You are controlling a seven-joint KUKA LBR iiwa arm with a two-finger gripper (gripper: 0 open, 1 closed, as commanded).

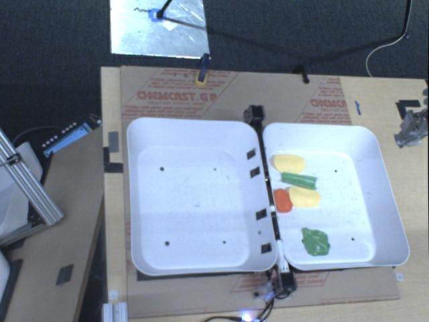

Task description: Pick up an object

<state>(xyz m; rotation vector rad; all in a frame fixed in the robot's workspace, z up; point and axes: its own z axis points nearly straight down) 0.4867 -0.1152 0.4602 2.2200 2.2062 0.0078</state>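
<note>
You can see the tool (410, 129) at the far right edge, over the table (201, 89) just outside the right bin (382, 180); you cannot tell its state from here. The objects lie in that bin's left half: a yellow piece (289, 162), a green stick (298, 179), an orange-red piece (283, 200) touching another yellow piece (305, 197), and a green lump (315, 241) nearer the front. The left bin (194, 196) sits beside it.

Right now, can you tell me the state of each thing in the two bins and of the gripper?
Gripper: at the right edge, outside the bins, holding nothing.
Upper yellow piece: lying flat in the right bin.
Green stick: lying flat, between the yellow pieces.
Lower yellow piece: lying flat, touching the red piece.
Green lump: lying apart, nearer the front.
</note>
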